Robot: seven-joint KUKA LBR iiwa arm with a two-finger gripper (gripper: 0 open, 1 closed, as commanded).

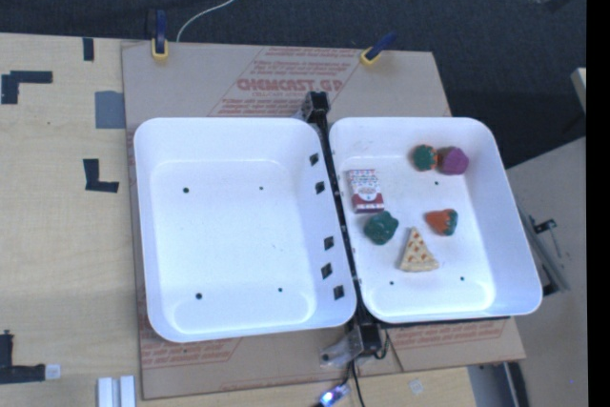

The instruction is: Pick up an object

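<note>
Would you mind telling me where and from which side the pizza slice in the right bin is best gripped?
Probably from straight above, with the fingers closing across the two long slanting edges of the pizza slice. It lies flat, point toward the back, and narrows there, so mid-length suits. The green toy sits close at its left.

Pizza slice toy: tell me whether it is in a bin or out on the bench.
In. The pizza slice toy lies flat on the floor of the right bin, below the green toy.

Glossy plastic bins — matt cardboard
</note>
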